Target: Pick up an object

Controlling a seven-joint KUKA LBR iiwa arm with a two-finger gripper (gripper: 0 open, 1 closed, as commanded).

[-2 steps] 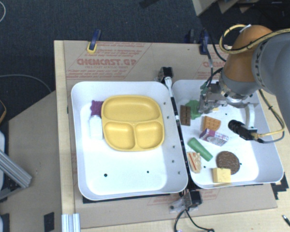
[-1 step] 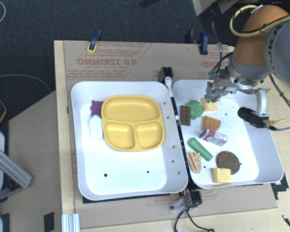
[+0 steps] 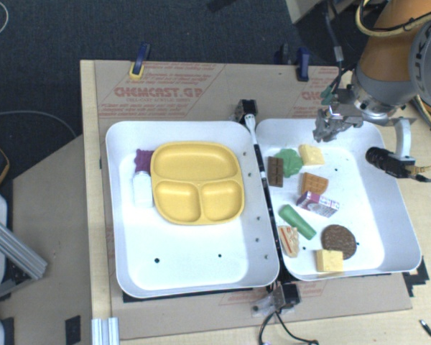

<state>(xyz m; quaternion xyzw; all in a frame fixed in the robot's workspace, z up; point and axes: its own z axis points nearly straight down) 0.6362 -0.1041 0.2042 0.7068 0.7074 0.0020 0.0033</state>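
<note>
My gripper (image 3: 327,131) hangs over the far edge of the right bin (image 3: 373,192), just above and right of a pale yellow cheese block (image 3: 312,154). Nothing is seen between its fingers. Close by in that bin lie a green leafy piece (image 3: 290,161), a brown chocolate bar (image 3: 275,171), an orange cracker (image 3: 312,184), a purple-and-silver wrapper (image 3: 319,204), a green pickle (image 3: 297,221), a hot dog (image 3: 288,240), a round brown cookie (image 3: 339,240) and a yellow cube (image 3: 330,261).
The left bin (image 3: 172,264) holds a yellow divided plate (image 3: 197,181), with a purple item (image 3: 143,159) and a white bottle (image 3: 141,189) at its left. A black fitting (image 3: 388,162) sticks over the right bin's right side. Clamps sit along the board's far edge.
</note>
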